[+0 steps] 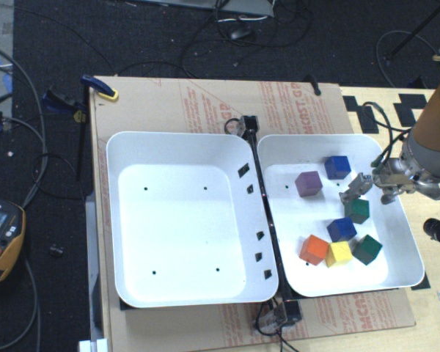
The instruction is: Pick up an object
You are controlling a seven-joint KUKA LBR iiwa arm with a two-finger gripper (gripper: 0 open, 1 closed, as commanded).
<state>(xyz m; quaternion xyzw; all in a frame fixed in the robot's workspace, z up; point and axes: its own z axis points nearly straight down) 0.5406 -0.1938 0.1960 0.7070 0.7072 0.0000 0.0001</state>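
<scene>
Lowest in the frame, in the lower right, the right-hand bin (403,277) holds a tight cluster: an orange cube (314,249), a yellow cube (340,253) touching it, and a dark green cube (367,248) just beside the yellow one. A blue cube (341,229) sits just above the yellow one, and a second green cube (360,210) stands just above that. Further up lie a purple cube (308,183) and another blue cube (337,166), each with bare bin floor around it. The gripper (356,188) reaches in from the right edge at mid-height, its tip hanging over the second green cube; whether its fingers are spread or closed cannot be told from this slanted view, and no cube is seen between them, so nothing appears to be held. The step in hand looks like the descent onto a chosen block. To do it well, the arm should probably centre squarely over one cube and line the fingers up with its flat faces. The second green cube is closest, but the blue one beside it could catch a finger; the purple cube stands more apart. The left-hand bin (125,218) fills the centre left of the frame.
</scene>
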